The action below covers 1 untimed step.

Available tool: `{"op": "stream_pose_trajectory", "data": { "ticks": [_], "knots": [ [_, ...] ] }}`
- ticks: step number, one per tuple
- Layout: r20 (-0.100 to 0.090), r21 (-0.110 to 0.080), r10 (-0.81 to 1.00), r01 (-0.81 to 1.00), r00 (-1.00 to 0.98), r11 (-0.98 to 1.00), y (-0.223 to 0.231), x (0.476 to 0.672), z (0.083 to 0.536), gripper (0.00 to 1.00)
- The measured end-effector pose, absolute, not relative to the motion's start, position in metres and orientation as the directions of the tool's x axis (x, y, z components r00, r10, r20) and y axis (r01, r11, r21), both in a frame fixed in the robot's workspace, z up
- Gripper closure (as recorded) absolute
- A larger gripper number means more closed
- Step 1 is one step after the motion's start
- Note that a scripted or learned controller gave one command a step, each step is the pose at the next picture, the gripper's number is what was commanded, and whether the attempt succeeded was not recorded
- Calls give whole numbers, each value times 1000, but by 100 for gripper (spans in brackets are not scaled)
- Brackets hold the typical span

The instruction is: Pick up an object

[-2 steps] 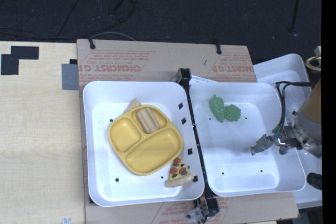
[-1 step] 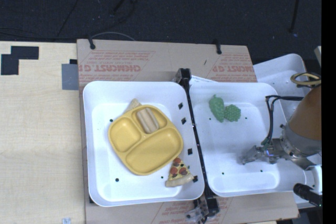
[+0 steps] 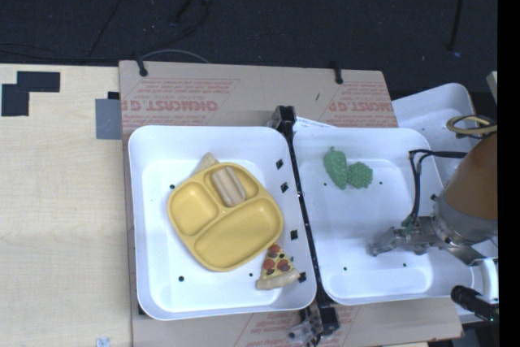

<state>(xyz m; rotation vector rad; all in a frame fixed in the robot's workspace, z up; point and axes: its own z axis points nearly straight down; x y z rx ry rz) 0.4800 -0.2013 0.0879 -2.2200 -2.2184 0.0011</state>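
Two bins (image 3: pixel 154 175), one plate (image 3: pixel 226 215), one pizza slice (image 3: pixel 277 268)

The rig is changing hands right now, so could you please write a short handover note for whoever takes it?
Gripper: low in the right bin, near its front; fingers hard to read, nothing seen between them.
Right bin: green toy near the back, apart from the gripper.
Left bin: yellow tray with a hot dog in one compartment; pizza slice beside the tray's front edge.
Done: nothing picked.
Left: grasp one object and lift it.
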Motion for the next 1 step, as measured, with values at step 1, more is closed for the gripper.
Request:
{"op": "stream_pose_trajectory", "data": {
  "ticks": [1],
  "knots": [
    [1, -1, 1000, 1000, 4, -4, -202, 481, 99, 100]
  ]
}}
